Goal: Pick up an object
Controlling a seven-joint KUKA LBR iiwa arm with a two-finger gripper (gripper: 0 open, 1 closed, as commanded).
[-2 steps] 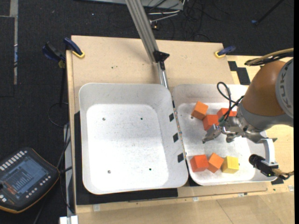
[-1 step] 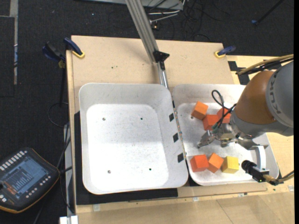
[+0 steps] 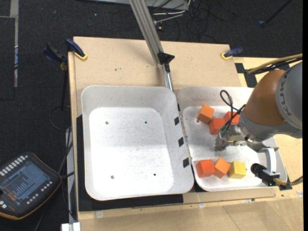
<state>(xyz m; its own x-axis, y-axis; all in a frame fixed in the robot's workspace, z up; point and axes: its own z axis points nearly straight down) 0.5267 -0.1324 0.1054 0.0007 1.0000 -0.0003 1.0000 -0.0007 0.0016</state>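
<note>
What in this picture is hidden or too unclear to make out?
- Gripper, camera view: blurred and dark, and the grey arm covers it from above, so its grip is unreadable.
- Reddish-orange block in the right white bin: partly covered by the gripper and black cables.
- Arm's base: cut off by the right edge.

The arm (image 3: 274,100) is running off the right edge, covering part of the right bin (image 3: 192,97) and part of a red-orange block (image 3: 219,125). The gripper (image 3: 222,143) is showing too small to read.
</note>
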